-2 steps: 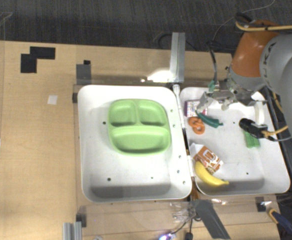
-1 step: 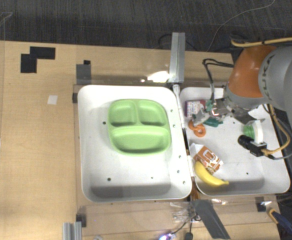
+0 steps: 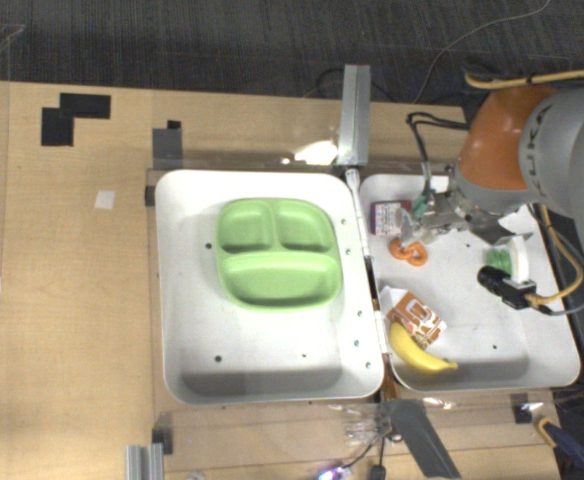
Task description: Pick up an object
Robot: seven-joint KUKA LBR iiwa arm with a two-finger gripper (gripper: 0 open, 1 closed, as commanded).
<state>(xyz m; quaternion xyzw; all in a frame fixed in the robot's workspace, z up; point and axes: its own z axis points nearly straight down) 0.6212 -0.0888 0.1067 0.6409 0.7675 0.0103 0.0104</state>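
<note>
My gripper (image 3: pixel 412 230) hangs low over the far left part of the right bin (image 3: pixel 492 358), directly above a small orange ring-shaped object (image 3: pixel 409 253). A purple and white packet (image 3: pixel 386 215) lies just left of it by the bin's wall. Nearer the front of the same bin are an orange and white snack packet (image 3: pixel 418 319) and a yellow banana (image 3: pixel 418 352). A green and white object (image 3: pixel 502 259) rests to the right under the arm. The grey arm with its orange band (image 3: pixel 497 143) comes in from the right.
The left bin (image 3: pixel 187 358) holds a green divided plate (image 3: pixel 276 251). A metal post (image 3: pixel 355 113) stands behind the wall between the bins. Black cables run along the right bin's right side.
</note>
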